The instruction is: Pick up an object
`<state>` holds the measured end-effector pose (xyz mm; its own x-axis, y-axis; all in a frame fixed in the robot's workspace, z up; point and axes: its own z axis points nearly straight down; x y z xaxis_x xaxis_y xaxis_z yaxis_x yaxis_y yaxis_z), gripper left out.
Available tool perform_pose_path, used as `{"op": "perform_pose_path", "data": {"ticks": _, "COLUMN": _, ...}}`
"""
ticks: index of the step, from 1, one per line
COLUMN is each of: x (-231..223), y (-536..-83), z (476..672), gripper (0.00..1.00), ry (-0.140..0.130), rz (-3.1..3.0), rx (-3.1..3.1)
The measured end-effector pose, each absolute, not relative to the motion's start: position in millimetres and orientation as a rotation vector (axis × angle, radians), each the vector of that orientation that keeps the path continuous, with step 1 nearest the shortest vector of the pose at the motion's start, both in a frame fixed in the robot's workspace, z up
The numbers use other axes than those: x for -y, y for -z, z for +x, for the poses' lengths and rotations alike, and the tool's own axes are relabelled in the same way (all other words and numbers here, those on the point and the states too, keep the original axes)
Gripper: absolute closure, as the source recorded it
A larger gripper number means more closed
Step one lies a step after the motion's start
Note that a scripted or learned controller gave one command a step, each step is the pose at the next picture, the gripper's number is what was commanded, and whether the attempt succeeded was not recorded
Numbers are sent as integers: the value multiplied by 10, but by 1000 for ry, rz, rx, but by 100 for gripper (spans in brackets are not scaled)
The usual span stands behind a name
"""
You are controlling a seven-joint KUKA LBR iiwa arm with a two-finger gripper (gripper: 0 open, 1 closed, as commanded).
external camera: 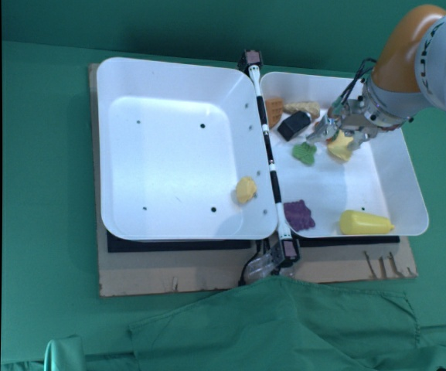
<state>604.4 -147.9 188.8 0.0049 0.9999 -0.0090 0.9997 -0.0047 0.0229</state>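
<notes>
Approach step, nothing lifted yet. Fingers (pixel 332 133) down in right bin (pixel 408 199); apart or together, cannot tell. Yellow piece (pixel 341 148) touching just below them, green piece (pixel 304 154) beside. Next move likely: settle over yellow piece, squeeze, lift.

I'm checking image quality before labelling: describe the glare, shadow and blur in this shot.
Camera view: bright glare washes out the left bin's floor; the claw is soft and hard to read against the yellow piece beneath it; the purple item and yellow pepper look fairly sharp, casting faint shadows.
</notes>
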Motion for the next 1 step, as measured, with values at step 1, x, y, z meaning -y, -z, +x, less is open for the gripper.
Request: {"op": "perform_pose_path", "data": {"ticks": 1, "x": 1494, "y": -2033, "z": 6074, "gripper": 100, "ry": -24, "rz": 2206, "rx": -2192}}
